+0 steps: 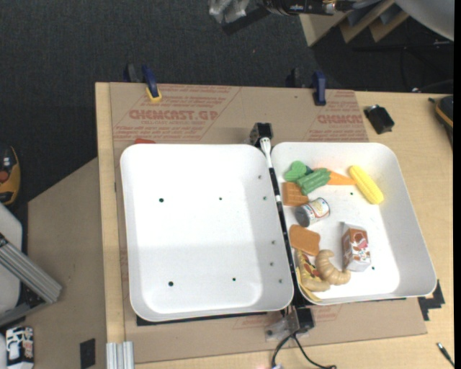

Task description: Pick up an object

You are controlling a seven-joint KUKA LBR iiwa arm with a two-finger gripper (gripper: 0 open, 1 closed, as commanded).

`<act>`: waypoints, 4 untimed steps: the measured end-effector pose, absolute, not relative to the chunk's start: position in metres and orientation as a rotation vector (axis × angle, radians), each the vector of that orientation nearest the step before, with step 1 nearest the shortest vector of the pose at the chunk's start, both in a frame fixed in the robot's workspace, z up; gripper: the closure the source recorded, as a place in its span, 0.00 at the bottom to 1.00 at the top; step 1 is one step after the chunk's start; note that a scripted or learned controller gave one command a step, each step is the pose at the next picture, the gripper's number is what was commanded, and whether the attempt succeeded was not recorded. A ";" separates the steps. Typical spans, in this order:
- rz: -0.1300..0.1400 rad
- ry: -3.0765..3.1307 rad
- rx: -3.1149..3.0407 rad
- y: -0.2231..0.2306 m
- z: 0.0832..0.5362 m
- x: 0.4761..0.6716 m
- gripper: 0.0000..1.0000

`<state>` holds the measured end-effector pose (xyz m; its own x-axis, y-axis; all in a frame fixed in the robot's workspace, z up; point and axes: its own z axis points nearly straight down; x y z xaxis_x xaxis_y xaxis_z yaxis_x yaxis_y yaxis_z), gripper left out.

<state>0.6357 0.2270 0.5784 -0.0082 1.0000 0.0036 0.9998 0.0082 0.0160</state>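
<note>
Cardboard-covered worktop (pixel 216 108) carries two bins; the yellow corn cob (pixel 366 184), at the right bin's (pixel 403 216) far side, looks light, rigid, smooth, best pinched across its middle; gripper (pixel 229 10) state indeterminable.

Two bins sit side by side on a board (pixel 216 101) on the tabletop (pixel 403 115), edges touching at centre. Left bin (pixel 202 230) adjoins right bin (pixel 403 216), which holds all items. Far side, L to R: leafy veg (pixel 295 171), carrot (pixel 325 178), corn cob (pixel 366 184). Mid: can (pixel 315 210), lying on its side, just in front of the carrot. Near side: carton (pixel 356 247) at R; croissant (pixel 331 268) to its L, near front wall. Two clamps (pixel 152 84) grip the board's far edge.
</note>
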 end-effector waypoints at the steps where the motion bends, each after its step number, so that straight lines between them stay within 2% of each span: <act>1: 0.027 2.224 2.203 0.228 0.589 0.636 1.00; 2: -0.030 2.230 2.227 0.224 0.412 0.568 1.00; 3: 0.024 2.219 2.215 0.224 0.544 0.571 1.00; 4: 0.006 2.223 2.218 0.225 0.546 0.571 1.00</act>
<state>0.5707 0.2253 0.5464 -0.0022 1.0000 0.0016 1.0000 0.0022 0.0041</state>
